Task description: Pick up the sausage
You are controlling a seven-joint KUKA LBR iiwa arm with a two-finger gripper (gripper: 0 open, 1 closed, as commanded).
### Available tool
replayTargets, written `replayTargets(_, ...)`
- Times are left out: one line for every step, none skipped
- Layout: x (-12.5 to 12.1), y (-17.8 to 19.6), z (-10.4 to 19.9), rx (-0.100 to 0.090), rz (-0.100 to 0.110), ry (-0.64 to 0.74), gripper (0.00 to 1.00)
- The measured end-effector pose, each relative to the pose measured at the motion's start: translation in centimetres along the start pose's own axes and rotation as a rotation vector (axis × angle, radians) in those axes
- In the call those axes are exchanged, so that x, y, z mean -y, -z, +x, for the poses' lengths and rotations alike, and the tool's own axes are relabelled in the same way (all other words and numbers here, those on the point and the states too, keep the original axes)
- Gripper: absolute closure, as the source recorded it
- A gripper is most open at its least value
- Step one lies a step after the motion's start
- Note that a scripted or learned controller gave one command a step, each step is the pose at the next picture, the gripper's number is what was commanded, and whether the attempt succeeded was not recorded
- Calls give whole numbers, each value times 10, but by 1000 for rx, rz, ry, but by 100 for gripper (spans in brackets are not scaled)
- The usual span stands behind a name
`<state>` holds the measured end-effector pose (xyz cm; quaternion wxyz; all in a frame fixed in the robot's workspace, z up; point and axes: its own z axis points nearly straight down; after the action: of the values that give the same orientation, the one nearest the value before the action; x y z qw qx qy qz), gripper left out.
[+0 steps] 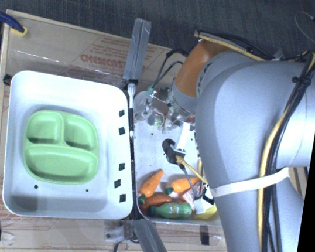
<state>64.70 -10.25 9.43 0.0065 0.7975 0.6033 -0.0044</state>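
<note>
- Arm [250, 137]: the grey bulk is reaching in from the right and covering most of the right-hand bin. The orange band is showing near the top, above the wrist.
- Bench [69, 49]: a pale wooden board is carrying both bins, with a blue clamp [11, 22] gripping its far left corner.
- Left bin [21, 89]: this white, shallow bin is lying beside the right one, their walls touching along the middle seam.
- Right bin [147, 150]: a strip of its white floor is showing left of the arm, and the toy food is crowding its near end.
- Plate [59, 145]: a light green plate with three compartments is sitting flat in the middle of the left bin.
- Gripper [158, 112]: it is hanging over the far end of the right bin, well apart from the food. Glare and cables are cluttering it, so I cannot tell whether it is wide or narrow, and nothing is visibly being held.
- Green item [171, 210]: it is lying lengthwise against the near wall.
- Carrots: one [151, 182] is tilting near the seam, and another [181, 185] is resting by the arm.
- Sausage [156, 200]: short, rounded and reddish-brown, duller than the carrots. It is lying at the near end of the right bin, between the left carrot and the green item, and seems to be touching both.
</note>
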Motion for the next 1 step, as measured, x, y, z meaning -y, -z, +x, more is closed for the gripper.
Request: replayTargets(2, 8, 5, -7, 13, 11, 100)
